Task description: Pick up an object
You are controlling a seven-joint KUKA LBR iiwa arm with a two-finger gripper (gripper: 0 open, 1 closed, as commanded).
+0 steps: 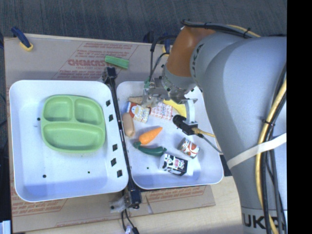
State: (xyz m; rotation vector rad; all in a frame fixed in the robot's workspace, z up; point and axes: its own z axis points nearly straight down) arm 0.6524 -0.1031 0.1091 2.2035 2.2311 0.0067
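One fixed cam overhead — slanted down on both bins (19,130).

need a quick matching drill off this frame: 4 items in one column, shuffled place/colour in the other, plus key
Items:
1. divided plate
2. carrot
3. black-and-white carton
4. gripper

Descriptions:
A. near front edge of the right bin
B. green, lying in the left bin
C. over the far end of the right bin, above the packets
D. orange, mid right bin, just above a dark green vegetable

Pairs: 1-B, 2-D, 3-A, 4-C
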